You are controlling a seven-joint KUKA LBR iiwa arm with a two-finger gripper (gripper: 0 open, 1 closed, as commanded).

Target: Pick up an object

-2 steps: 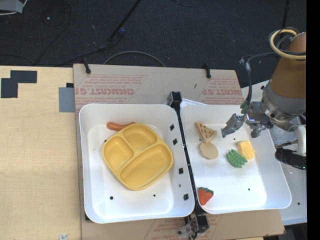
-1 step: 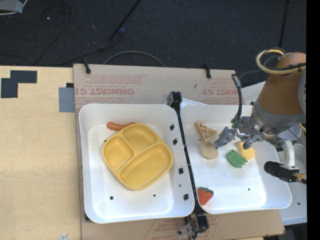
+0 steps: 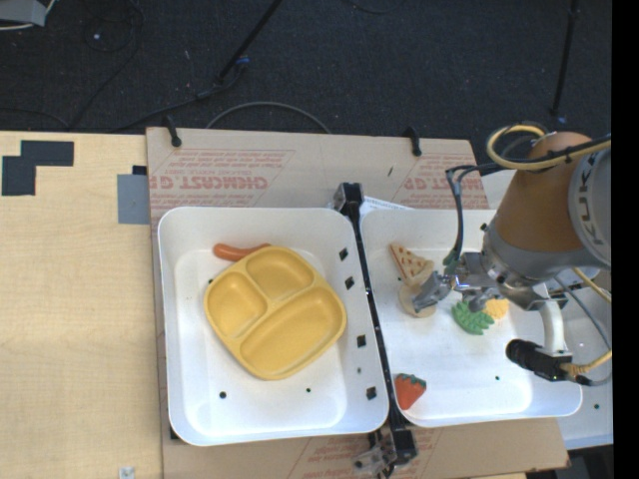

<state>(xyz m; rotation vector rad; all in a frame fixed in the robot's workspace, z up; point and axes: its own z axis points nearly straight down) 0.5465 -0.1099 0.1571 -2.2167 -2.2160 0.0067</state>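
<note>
Camera view: My arm (image 3: 544,208) enters from the right and bends down over the right bin (image 3: 469,392), wrist low above the bin floor. My fingers (image 3: 431,292) point left, toward the divider between the bins. Their tips sit over a small tan object (image 3: 417,305) near the middle of the right bin; whether they are spread or closed, and whether they grip it, I cannot tell.

Object count, right bin: one tan wedge-shaped piece (image 3: 408,261) just above my fingers; the tan object under the tips; one green and yellow toy (image 3: 477,315) just right of my fingers, below the wrist; one red strawberry-like toy (image 3: 410,390) at the bin's lower left corner, well apart from the rest.

Object count, left bin (image 3: 190,387): one yellow divided plate (image 3: 275,310) with three compartments, and one orange sausage-shaped piece (image 3: 238,250) touching its upper left rim.

Both bins stand side by side on the tabletop (image 3: 70,327).
</note>
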